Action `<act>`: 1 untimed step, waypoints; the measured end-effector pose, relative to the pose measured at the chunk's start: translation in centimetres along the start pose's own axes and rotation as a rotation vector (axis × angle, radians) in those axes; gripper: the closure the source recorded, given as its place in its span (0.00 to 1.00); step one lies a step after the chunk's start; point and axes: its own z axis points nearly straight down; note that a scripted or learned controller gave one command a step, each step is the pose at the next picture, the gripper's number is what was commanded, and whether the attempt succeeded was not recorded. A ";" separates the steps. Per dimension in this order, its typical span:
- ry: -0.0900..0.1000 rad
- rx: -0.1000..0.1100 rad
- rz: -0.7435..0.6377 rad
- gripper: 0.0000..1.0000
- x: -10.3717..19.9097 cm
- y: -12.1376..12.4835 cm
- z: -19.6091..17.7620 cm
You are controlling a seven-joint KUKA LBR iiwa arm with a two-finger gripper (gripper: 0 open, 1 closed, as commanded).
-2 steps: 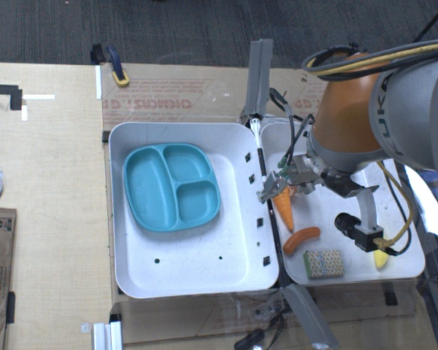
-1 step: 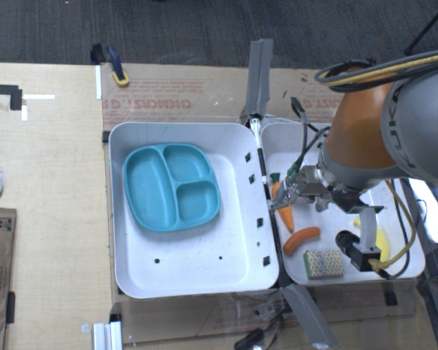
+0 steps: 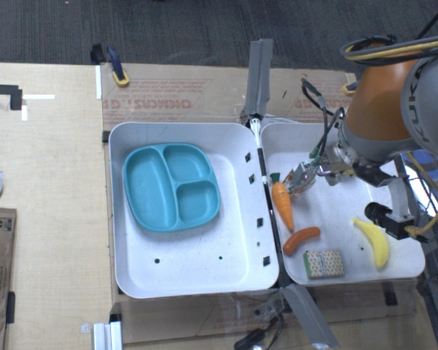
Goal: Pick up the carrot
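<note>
The orange carrot (image 3: 282, 203) lies near the left wall of the right bin (image 3: 350, 204), its green top pointing to the back. My gripper (image 3: 300, 179) hangs just to the right of and behind the carrot's top end, close to it. Whether it touches the carrot is unclear from this view. The arm's orange band (image 3: 376, 108) sits above the bin's back right part.
A reddish sausage (image 3: 301, 239) lies just in front of the carrot. A yellow banana (image 3: 373, 242) and a speckled green block (image 3: 323, 263) sit at the bin's front. In the left bin (image 3: 197, 272) rests a blue divided plate (image 3: 172, 187).
</note>
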 end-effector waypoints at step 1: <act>0.002 0.000 -0.090 0.00 -4.9 -2.7 10.0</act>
